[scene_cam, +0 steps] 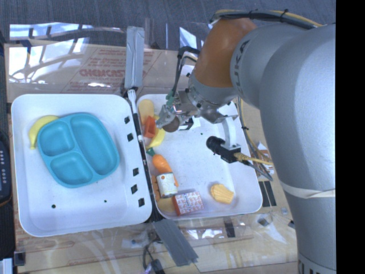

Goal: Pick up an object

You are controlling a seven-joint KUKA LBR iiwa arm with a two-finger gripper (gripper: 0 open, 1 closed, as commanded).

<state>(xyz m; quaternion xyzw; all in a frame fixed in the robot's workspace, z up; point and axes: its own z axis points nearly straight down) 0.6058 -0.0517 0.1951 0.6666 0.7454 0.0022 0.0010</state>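
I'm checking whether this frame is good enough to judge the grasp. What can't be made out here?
- Gripper in the camera view: blurred and partly covered by the wrist, so whether it holds anything is unclear.
- Items under it at the right bin's left wall, by the orange piece: overlapped by the gripper.
- Yellow object: mostly hidden behind the blue tray.
- Can label: too small to read.

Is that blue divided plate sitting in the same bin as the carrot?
No, the blue plate lies in the left bin; the carrot lies in the right bin.
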